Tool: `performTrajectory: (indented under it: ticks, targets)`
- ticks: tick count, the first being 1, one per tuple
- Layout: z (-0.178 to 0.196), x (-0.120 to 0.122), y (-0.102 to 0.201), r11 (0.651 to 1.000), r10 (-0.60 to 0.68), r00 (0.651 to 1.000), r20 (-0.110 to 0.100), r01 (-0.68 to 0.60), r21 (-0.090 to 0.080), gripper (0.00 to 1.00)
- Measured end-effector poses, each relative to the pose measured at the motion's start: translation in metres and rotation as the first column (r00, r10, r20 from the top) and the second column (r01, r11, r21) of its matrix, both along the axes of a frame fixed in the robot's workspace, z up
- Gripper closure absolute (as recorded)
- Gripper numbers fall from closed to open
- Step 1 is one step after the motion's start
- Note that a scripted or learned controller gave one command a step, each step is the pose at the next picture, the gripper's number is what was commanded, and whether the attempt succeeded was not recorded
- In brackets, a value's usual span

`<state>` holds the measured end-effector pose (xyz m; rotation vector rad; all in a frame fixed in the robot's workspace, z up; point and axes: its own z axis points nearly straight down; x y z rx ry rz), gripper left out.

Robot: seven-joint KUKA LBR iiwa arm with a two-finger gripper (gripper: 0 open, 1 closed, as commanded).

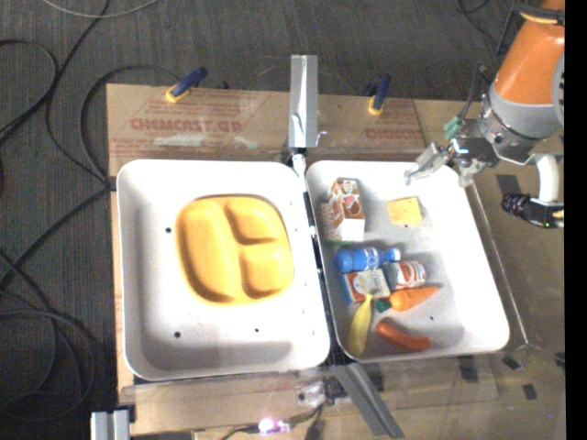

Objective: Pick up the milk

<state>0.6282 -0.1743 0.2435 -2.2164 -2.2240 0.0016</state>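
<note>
The milk (345, 208) is a small brown-and-white carton lying in the right bin (486, 273), near its far left corner beside the divider. My gripper (444, 167) hangs over the far right corner of that bin, well to the right of the carton and apart from it. Its fingers stand open with nothing between them. The orange band of the arm (530, 58) rises behind it at the upper right.
Also in the right bin are a yellow cheese block (404, 211), a blue bottle (365, 258), a small can (408, 273), a carrot (415, 297), a banana (359, 326) and a red sausage (404, 338). The left bin (147, 337) holds a yellow divided tray (236, 247).
</note>
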Motion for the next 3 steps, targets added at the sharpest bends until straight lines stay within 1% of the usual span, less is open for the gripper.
performTrajectory:
  ticks: [1, 2, 3]
  targets:
    - [0.009, 0.001, 0.001, 1.000, 0.003, 1.000, -0.001, -0.003, 0.000, 1.00]
    - [0.009, 0.001, 0.001, 1.000, 0.003, 1.000, -0.002, -0.003, 0.000, 0.00]
    - [-0.127, 0.037, 0.065, 0.986, 0.165, 0.986, 0.002, -0.165, -0.004, 0.00]
